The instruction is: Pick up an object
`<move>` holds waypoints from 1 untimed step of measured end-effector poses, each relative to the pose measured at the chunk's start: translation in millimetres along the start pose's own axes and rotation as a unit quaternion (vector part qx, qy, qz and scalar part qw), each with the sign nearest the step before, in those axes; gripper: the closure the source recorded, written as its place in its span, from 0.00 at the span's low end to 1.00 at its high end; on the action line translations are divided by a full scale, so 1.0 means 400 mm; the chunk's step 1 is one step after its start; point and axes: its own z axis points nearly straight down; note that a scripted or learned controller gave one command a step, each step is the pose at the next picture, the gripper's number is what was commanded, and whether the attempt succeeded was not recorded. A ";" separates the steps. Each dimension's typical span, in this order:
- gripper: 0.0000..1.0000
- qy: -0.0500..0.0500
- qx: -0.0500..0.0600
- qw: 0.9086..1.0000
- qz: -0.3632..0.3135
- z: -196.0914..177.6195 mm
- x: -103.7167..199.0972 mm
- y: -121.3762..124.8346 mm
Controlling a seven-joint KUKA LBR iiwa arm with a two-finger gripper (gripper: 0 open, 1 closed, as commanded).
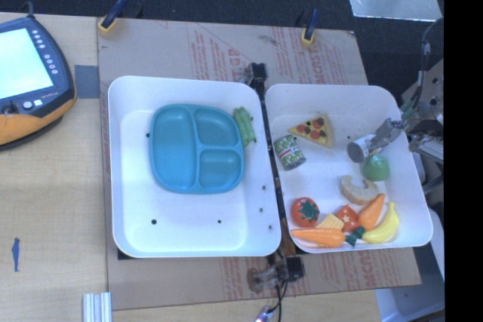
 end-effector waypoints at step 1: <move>0.00 0.000 0.000 1.000 -0.001 0.339 0.017 -0.031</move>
